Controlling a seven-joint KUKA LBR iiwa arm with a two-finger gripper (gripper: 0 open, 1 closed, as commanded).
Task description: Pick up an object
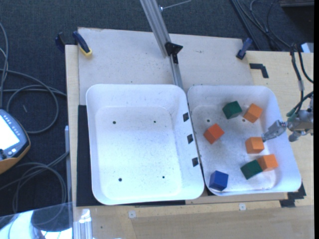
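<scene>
Two shallow white bins sit side by side on a pale bench, the left bin (134,143) bare-floored and the right bin (199,96) holding all seven small blocks, a layout that appears meant to keep every candidate within reach of the arm entering from the right. The gripper (273,132) hangs low over the right bin's right side, its tip just beside an orange cube (254,145), the likeliest target; whether the claw is open or closed cannot be told. That cube looks small, matte and square-edged, lying apart from a green block (250,169) and an orange block (269,162) that touch each other nearer the front rim.
</scene>
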